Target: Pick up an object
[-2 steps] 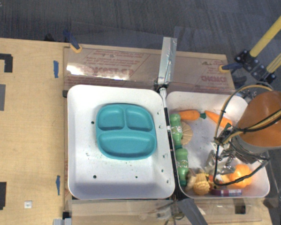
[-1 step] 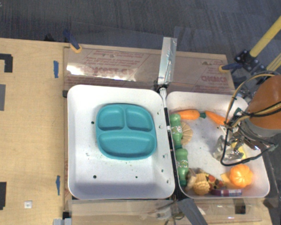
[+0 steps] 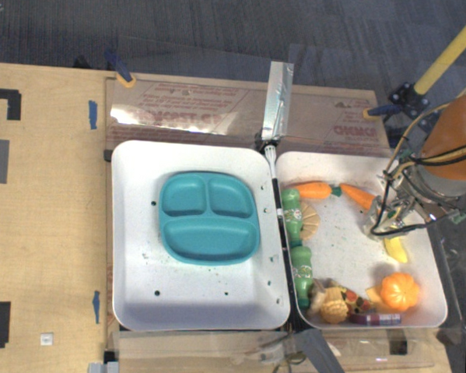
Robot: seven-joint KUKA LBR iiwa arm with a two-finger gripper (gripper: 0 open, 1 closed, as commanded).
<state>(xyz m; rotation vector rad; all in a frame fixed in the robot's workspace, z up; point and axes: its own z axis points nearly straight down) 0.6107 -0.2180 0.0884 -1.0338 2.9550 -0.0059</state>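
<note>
The right white bin (image 3: 340, 246) holds several toy foods. Two orange carrots (image 3: 314, 191) (image 3: 358, 198) lie near its far wall. Green bottles (image 3: 293, 214) (image 3: 300, 265) line its left wall. A round orange fruit (image 3: 400, 291) sits at the front right, with a small yellow piece (image 3: 396, 249) above it. My gripper (image 3: 393, 216) hangs over the bin's right side, just above the yellow piece and right of the second carrot. Cables and the wrist hide its tips.
The left white bin (image 3: 134, 282) carries a teal divided plate (image 3: 209, 217). A tan bread-like toy (image 3: 334, 306) and a purple stick (image 3: 379, 316) lie at the right bin's front wall. A yellow pole (image 3: 454, 47) slants at the upper right.
</note>
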